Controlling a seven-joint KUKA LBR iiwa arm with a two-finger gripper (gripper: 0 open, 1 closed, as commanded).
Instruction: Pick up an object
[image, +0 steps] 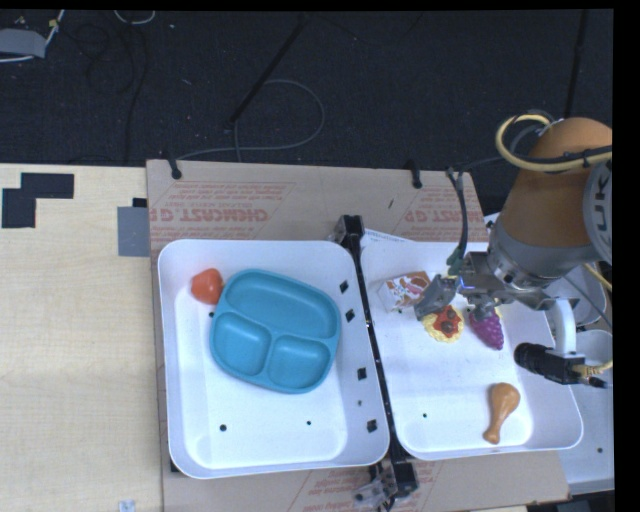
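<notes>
In the left white bin (190, 440), a small orange-red round toy (207, 286) sits near the far-left corner, just beside a blue three-compartment plastic plate (275, 331) that takes up the middle and leaves open floor toward the near edge. Across the black divider clips, the right white bin (440, 440) holds a cluster near its far side: a white-and-red printed packet (406, 289), a yellow-and-red toy food piece (444, 325) and a purple grape bunch (487, 328), probable targets. The grey two-finger gripper (452, 295) hovers over that cluster; whether its fingers are parted or closed cannot be made out. A tan toy drumstick (501, 410) lies well apart near the front-right rim, with free room around it.
</notes>
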